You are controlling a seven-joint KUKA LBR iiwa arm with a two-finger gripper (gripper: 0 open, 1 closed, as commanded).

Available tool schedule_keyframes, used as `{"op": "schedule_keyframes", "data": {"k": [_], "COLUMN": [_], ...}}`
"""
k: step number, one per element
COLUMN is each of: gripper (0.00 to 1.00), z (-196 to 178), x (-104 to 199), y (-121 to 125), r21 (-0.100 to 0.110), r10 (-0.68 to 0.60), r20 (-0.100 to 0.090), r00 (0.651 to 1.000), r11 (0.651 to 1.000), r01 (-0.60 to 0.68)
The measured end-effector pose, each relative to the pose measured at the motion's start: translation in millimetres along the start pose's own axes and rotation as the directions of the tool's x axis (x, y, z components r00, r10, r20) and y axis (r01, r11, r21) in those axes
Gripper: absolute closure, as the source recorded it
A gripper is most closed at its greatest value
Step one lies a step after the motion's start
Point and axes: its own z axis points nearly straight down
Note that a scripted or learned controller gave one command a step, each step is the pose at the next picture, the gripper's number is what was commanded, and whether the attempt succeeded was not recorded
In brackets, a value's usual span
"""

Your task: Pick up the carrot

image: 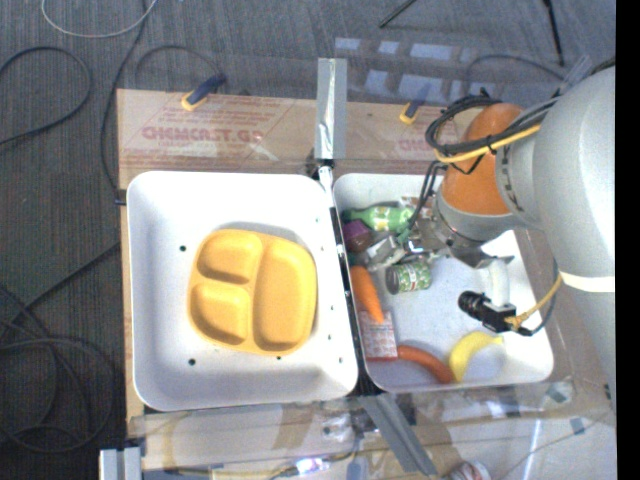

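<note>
- The gripper hangs low over the upper left part of the right bin, and from where I stand I cannot tell whether it is open or closed; the metal parts blur into the clutter under it.
- Right beneath it lies a small green can on its side, and just above that a green bottle near the bin's top edge, with something dark purple tucked toward the top left corner.
- The carrot lies along the bin's left wall, pointing up and down it, just beside the can, with a flat red packet at its lower end.
- Along the bottom edge rest a reddish sausage-like thing and a banana.
- The left bin holds a yellow divided tray.
- The risk, I'd say: the carrot hugs the wall, so one side may catch the rim or slide off it, and the can is close enough to be nudged or grabbed instead.
</note>
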Motion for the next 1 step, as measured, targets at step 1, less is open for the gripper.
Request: {"op": "schedule_keyframes", "data": {"k": [1], "gripper": [1.00], "z": [-5.6], "x": [1.0], "y": [-4.2], "r21": [0.019], "r10": [0.001], "r20": [-0.007], "r00": [1.000], "r11": [1.000], "r01": [-0.001]}}
